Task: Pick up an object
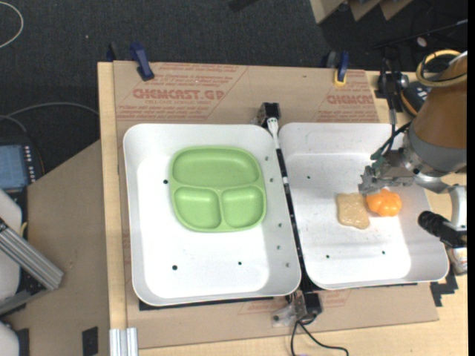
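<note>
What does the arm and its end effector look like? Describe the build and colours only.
The arm is a thick, rounded body with a broad orange band above a grey wrist section. A yellow ringed part sits at its upper end, with dark cabling alongside. The end effector is small, dark grey metal, mounted below the wrist.

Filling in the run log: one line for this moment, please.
arm: over right bin | gripper: above orange object | beige object: beside it | green tray: left bin

A brown board-topped bench (223, 87) bears two white bins (148, 221) side by side.
</note>
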Motion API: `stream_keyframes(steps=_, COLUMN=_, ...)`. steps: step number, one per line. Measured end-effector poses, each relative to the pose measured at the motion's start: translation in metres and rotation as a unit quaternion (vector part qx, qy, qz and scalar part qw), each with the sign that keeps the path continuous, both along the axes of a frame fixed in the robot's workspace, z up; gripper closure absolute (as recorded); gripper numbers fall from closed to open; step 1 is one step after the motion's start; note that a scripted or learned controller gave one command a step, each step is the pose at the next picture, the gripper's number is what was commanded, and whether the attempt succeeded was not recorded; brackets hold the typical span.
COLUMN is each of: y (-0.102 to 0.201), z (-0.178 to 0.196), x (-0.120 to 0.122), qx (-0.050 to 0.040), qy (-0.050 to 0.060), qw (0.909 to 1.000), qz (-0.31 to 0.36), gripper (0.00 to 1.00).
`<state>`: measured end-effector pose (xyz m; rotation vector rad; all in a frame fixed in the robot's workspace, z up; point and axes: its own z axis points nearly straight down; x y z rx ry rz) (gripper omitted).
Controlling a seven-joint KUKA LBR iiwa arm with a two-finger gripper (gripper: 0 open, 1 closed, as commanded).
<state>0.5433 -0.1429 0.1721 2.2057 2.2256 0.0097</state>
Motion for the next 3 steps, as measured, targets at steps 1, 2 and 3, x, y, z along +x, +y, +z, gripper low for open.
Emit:
stream_keyframes(steps=1, y=0.052, z=-0.028, x=-0.049, qx=0.0028, qy=0.009, qw=1.0000, qz=-0.003, gripper=1.00)
stream_keyframes(steps=2, y=0.121, z=0.015, x=-0.034, qx=0.0019, qy=0.002, qw=1.0000, qz=0.000, gripper=1.00)
stream_keyframes(steps=3, y=0.261, z=0.053, x=-0.032, qx=0.0042, qy=0.003, qw=1.0000, qz=0.004, gripper=1.00)
